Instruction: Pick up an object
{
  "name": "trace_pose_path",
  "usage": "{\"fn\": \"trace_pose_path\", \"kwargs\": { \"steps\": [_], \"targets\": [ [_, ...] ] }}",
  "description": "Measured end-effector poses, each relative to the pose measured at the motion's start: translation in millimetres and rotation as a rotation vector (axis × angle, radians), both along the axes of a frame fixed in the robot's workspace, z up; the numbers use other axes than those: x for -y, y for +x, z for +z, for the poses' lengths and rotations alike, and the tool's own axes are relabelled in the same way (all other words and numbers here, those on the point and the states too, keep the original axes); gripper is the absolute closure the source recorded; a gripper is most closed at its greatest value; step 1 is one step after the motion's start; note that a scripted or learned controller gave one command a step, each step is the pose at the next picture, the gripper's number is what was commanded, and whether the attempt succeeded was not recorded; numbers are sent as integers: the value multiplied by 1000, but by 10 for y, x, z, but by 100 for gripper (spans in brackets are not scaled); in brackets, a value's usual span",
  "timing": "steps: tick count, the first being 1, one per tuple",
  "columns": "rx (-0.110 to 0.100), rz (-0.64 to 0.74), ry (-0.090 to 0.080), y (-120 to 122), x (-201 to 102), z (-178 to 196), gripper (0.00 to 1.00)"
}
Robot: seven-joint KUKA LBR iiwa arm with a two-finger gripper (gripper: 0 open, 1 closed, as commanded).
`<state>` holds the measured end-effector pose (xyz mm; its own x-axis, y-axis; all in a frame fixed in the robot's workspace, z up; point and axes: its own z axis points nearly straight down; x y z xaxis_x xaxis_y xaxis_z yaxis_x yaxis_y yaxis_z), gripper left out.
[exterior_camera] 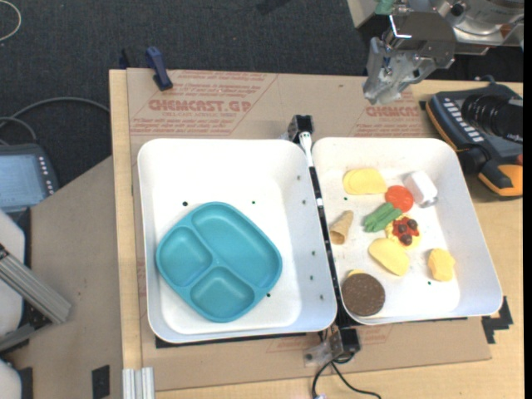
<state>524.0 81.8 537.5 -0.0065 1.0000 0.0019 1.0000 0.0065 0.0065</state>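
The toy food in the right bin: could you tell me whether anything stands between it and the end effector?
Nothing visible does. The end effector hangs above the bench behind the right bin, and the toy food lies uncovered on the bin floor.

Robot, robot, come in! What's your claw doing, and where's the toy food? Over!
Gripper up above right bin's far edge, holding nothing. Toy food lying in right bin, untouched. Teal tray in left bin. Path clear.

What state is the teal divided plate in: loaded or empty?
Empty: the teal plate lies flat in the left bin, all compartments bare.
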Motion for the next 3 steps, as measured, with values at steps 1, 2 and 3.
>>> {"fn": "trace_pose_path", "kwargs": {
  "steps": [1, 2, 3],
  "targets": [
    [-3, 2, 0, -146, -1027, -25, 100],
    [-10, -9, -3, -458, -459, -26, 100],
    [-22, -15, -7, -177, 169, -1653, 100]
  ]
}}
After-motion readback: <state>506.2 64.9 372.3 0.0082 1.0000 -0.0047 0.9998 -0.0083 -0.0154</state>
